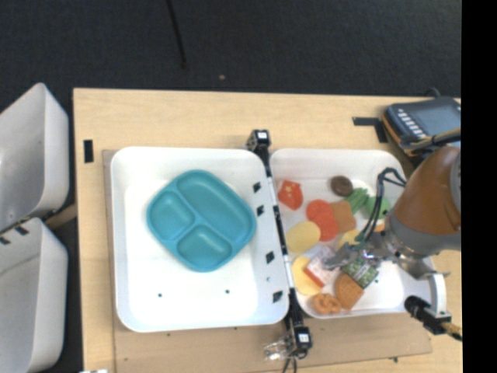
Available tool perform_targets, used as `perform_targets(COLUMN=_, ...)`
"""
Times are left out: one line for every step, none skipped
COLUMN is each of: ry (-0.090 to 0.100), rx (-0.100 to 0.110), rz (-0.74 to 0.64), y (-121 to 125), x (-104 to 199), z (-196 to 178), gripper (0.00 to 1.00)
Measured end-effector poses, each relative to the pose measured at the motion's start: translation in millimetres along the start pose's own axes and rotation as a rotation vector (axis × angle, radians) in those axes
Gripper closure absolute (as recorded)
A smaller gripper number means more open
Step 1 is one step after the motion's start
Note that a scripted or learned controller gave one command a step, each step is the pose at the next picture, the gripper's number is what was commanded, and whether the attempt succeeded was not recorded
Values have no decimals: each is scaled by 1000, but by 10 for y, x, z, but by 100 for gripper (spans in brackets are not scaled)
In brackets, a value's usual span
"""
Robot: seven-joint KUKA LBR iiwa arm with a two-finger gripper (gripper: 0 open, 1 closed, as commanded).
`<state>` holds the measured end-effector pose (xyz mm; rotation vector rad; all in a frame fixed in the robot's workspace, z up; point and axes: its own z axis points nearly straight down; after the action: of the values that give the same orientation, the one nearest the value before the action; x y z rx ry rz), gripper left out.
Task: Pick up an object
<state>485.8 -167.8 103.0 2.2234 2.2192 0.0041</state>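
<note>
The target has to be judged, since the task names none. The likeliest is taken to be the red and white piece point(316, 273), which lies just left of the gripper point(351, 261) in the right bin point(388, 162). Whether the fingers are spread or closed cannot be told; they are lost among metal parts and clutter, and nothing is seen held between them.

Places are given from the gripper. A tan waffle-like piece point(349, 291) lies just below it, with an orange pretzel shape point(325, 305) beside that. A yellow slice point(304, 236) and a red-orange piece point(321, 216) lie up and to the left, a green toy point(359, 200) above, and a brown lump point(340, 185) beyond. The toys are heaped near the divider, so a low approach from the right is presumably forced.

Well to the left, a blue divided plate point(202, 219) rests alone in the left bin point(124, 286).
</note>
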Motion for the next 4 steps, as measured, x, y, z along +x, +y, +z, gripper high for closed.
perform_targets(ry=-2, rx=-7, rz=4, y=25, x=-10, z=-120, gripper=100)
perform_targets(ry=-4, rx=-5, rz=-5, y=132, x=24, z=-692, gripper=100)
perform_targets(ry=-5, rx=-7, rz=-5, y=172, x=74, z=-1313, gripper=100)
perform_targets(ry=-3, rx=0, rz=-6, y=183, x=64, z=-1379, gripper=100)
